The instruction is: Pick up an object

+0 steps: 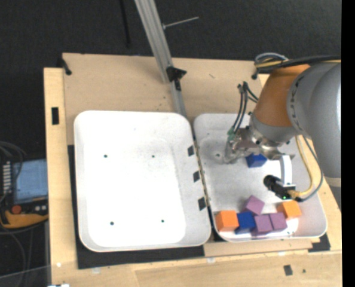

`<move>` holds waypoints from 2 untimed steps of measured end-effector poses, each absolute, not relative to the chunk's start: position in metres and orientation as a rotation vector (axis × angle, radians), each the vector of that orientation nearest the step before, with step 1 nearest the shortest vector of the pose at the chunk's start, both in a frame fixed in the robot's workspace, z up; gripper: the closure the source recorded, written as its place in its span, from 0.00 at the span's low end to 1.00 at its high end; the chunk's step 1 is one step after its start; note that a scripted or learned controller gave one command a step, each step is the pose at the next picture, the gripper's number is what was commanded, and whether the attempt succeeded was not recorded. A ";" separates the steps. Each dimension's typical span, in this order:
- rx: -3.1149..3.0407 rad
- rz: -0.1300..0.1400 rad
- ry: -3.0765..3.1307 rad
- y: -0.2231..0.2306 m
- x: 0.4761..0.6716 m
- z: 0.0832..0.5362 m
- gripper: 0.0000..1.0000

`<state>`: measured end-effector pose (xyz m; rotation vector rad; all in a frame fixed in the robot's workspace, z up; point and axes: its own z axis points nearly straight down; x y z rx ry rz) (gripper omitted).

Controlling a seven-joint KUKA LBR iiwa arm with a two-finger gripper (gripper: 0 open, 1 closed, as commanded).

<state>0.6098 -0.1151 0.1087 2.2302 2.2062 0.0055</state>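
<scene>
Over the right bin (208, 130) the grey arm (324, 118) reaches in, orange band (279, 97) above the wrist, with the gripper (232, 154) low over the bin's upper-left part, near its floor. Whether the gripper is spread or pressed together — cannot tell; its tip is small and dark against the white, and no object is seen in it.

Blocks counted in the right bin, seven:
- blue cube (256, 159), alone, just beside the wrist on its lower right, touching or nearly touching the gripper body; cannot tell which
- large orange cube (228, 220) at the near-left corner of the cluster
- second blue block (245, 220), touching the large orange cube on its right
- purple blocks, three: one tilted (255, 205) above the blue, two (263, 223) (277, 221) side by side along the near wall
- small orange block (291, 208) at the cluster's right end

So: two blue, two orange, three purple. Six of them huddle along the near edge, well apart from the gripper.

Black cylindrical fitting (275, 185) hangs off the arm between the lone blue cube and the cluster.

Left bin (135, 178) — white floor with four small dark dots.

Two bins side by side on the wooden bench (118, 82); slanted metal pole (156, 34) rises behind them; teach pendant (25, 187) with cables off the bench's left side
</scene>
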 end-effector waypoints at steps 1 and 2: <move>2.225 0.005 2.211 -0.120 0.609 0.153 1.00; 2.221 0.006 2.214 -0.118 0.601 0.205 1.00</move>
